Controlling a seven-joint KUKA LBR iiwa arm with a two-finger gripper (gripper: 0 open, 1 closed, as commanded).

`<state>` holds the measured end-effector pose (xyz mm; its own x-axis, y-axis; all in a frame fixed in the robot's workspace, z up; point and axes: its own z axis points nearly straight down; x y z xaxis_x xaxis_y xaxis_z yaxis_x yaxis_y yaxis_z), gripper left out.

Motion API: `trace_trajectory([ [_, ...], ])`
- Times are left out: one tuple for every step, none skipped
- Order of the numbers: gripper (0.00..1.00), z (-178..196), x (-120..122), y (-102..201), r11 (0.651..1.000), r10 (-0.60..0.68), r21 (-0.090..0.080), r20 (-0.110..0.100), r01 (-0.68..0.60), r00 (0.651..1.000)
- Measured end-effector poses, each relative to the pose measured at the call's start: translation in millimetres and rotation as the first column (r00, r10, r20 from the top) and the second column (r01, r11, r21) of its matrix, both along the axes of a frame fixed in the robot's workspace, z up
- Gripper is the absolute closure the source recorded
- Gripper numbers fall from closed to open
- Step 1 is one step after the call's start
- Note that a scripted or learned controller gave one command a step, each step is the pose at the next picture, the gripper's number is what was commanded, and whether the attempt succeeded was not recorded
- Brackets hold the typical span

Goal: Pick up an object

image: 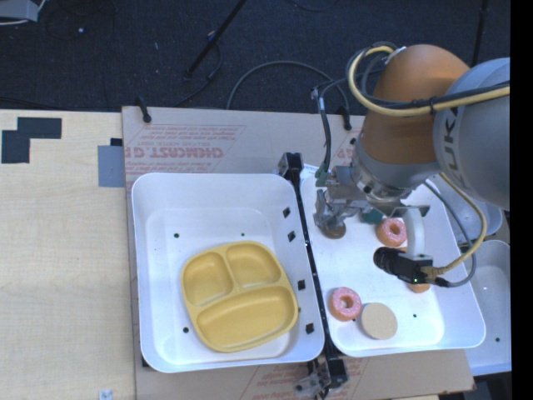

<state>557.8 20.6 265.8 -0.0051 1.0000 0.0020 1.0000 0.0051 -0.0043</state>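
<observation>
Camera view showing gripper (pixel 333 220) hanging low in right bin (pixel 466 323), over small brown object (pixel 335 229); I'm unable to tell its grip state; pink doughnut (pixel 344 303) and tan disc (pixel 378 320) lying nearby; I'm fearing empty lift, view being obstructed.

The grey arm (pixel 466 132) reaches in from the right, wrist bent steeply downward.
</observation>
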Motion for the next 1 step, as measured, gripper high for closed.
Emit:
trace_trajectory([
  [1.0,-8.7,-3.6,47.4,1.0,-0.001,-0.001,-0.002,0.001,1.0],
])
